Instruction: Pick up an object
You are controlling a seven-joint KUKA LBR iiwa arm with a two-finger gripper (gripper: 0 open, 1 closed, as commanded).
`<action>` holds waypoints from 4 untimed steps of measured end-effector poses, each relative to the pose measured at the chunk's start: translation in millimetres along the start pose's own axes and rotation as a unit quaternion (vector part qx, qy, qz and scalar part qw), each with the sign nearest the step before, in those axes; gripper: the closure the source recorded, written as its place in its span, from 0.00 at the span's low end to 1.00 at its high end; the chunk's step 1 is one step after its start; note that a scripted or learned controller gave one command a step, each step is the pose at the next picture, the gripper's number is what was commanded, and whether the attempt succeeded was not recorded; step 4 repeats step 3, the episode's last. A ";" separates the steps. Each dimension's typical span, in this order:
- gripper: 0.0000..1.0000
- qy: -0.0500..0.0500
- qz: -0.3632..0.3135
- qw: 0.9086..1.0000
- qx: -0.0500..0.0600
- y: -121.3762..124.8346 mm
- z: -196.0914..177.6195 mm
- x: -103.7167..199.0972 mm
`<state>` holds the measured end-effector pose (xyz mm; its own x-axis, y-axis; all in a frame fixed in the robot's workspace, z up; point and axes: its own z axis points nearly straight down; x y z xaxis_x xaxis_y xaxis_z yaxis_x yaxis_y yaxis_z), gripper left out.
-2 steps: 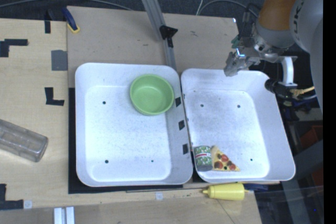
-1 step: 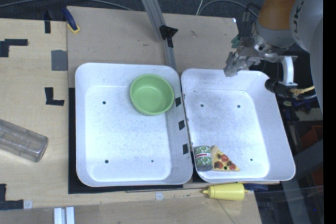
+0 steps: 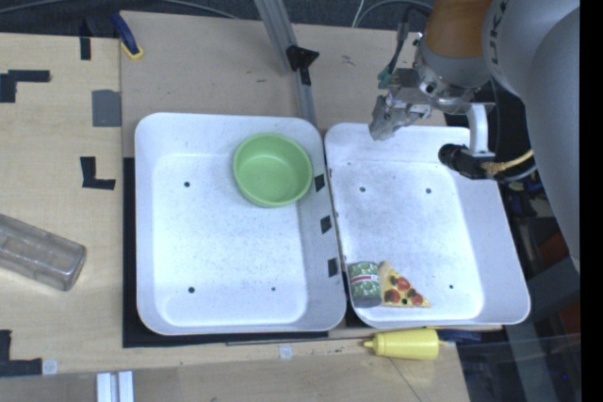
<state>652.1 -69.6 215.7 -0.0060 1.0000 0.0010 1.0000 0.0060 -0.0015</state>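
Observation:
A green bowl (image 3: 272, 168) sits upright in the left bin (image 3: 170, 231), near its far right corner. In the right bin (image 3: 471, 231), a toy pizza slice (image 3: 403, 287) lies by the near edge, beside a small green and white packet (image 3: 364, 283). My gripper (image 3: 384, 125) hangs over the far left edge of the right bin, well away from all of these. Nothing shows between its fingers.
A yellow mustard bottle (image 3: 407, 345) lies on the bench just in front of the right bin. A clear plastic cylinder (image 3: 36, 251) rests at the far left. A grey metal pole (image 3: 273, 5) slants down to the bins' far edge.

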 end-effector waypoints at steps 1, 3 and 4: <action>1.00 0.000 0.000 1.000 0.001 -9.4 8.8 52.8; 1.00 0.000 0.000 1.000 0.001 -35.1 -2.7 153.1; 1.00 0.000 0.000 1.000 0.001 -35.1 -2.7 153.1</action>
